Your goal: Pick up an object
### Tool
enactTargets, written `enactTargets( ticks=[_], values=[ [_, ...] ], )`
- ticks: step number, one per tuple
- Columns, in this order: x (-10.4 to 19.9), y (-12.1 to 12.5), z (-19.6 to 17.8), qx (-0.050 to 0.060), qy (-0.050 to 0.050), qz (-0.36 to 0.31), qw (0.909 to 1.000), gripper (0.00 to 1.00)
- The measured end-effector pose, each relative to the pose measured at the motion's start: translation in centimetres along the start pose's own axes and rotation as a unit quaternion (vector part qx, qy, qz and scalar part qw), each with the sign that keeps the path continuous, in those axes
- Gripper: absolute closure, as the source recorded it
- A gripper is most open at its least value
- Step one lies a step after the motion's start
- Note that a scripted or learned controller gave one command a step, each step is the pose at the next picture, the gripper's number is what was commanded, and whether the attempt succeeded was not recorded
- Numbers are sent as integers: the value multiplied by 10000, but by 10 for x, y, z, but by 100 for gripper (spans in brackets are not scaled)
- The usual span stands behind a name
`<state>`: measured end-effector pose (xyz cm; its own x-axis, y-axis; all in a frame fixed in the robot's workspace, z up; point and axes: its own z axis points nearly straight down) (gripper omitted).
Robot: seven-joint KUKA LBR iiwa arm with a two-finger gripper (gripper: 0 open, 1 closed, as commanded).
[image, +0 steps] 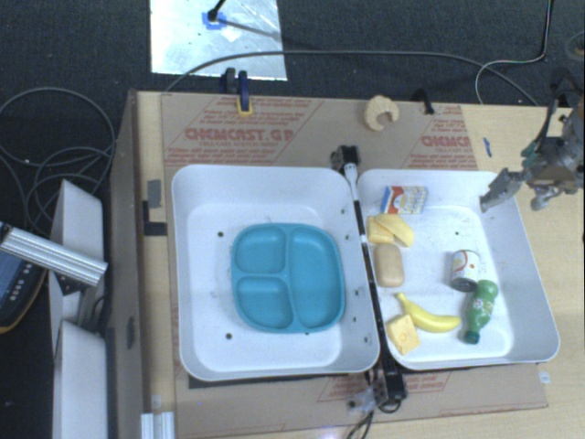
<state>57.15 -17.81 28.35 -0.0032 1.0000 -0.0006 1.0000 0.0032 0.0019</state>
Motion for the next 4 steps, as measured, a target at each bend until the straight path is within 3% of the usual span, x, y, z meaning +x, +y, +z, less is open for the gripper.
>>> enactTargets(
  ticks=[1, 3, 4],
  values=[
    [12, -14, 90, 9, 1, 8, 10000, 0],
    [-4, -36, 198, 5, 3, 14, 10000, 0],
    [35, 8, 199, -4, 4, -5, 10000, 0]
  ],
)
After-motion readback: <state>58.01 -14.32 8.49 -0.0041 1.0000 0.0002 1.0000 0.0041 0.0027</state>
